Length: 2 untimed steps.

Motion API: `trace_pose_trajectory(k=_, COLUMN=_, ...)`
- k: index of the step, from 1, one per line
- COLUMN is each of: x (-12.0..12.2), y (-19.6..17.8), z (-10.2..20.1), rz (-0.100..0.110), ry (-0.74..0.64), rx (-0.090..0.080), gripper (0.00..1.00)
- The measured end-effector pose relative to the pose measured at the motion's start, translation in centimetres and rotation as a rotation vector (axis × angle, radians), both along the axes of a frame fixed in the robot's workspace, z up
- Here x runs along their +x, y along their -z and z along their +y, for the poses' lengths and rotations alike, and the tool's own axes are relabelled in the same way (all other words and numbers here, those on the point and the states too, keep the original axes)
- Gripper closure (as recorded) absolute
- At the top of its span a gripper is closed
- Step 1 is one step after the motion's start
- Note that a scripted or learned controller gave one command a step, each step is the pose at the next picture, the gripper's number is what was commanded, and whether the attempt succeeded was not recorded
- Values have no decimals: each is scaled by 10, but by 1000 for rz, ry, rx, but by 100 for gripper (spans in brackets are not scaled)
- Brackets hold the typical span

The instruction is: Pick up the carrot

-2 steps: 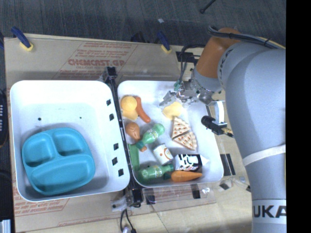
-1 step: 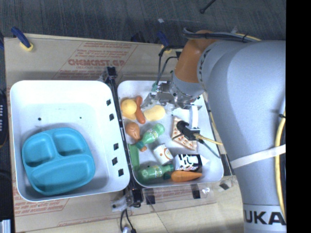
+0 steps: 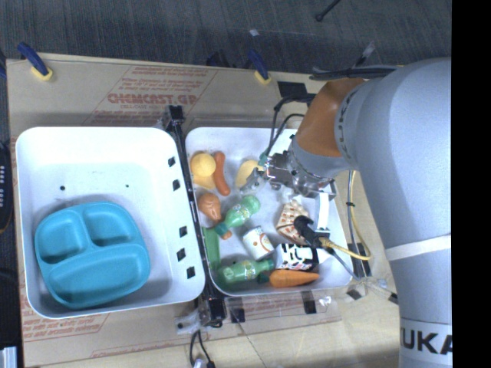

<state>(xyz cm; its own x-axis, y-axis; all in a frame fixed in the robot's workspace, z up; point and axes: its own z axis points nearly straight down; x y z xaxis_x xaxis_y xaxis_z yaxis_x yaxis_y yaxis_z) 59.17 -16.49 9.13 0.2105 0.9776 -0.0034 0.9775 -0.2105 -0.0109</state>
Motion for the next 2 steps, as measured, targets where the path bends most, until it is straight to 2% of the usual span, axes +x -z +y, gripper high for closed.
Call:
trace_pose_trajectory(k=1, x=24, y=-1, z=59, rz=-4, ry=248, rx=-1, gripper=0)
trace_pose_trajectory(k=2, x=23, y=-10, z=60, rz=4, ry=239, rx=2, gripper=100)
